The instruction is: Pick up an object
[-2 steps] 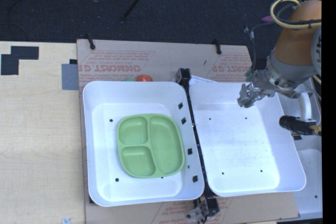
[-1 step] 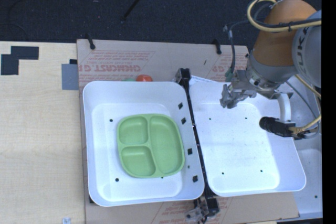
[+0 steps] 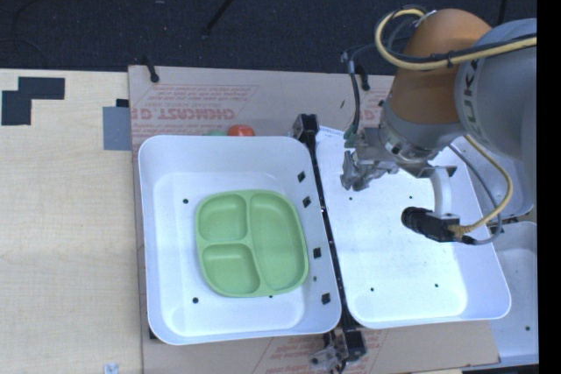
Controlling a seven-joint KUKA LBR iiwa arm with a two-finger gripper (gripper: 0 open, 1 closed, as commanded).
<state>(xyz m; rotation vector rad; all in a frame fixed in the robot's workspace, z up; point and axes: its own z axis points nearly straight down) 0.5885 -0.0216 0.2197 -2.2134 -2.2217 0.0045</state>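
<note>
Green 3-compartment tray (image 3: 252, 243) lying flat in the left bin (image 3: 166, 166), alone on its floor. Gripper (image 3: 355, 179) low over the right bin (image 3: 438, 298), near that bin's far left corner, just across the divider from the tray and apart from it. Nothing seen between the fingers; open or closed, cannot tell. Small orange-red object (image 3: 240, 131) behind the left bin's far rim.

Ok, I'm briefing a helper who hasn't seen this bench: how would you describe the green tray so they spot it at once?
Start with the two white bins side by side and take the left bin, the one away from the arm. Lying flat in its middle is the green tray, a rounded plate split into three compartments. It is the pale green thing there; the small red object sits outside, behind the bin's far rim.
</note>
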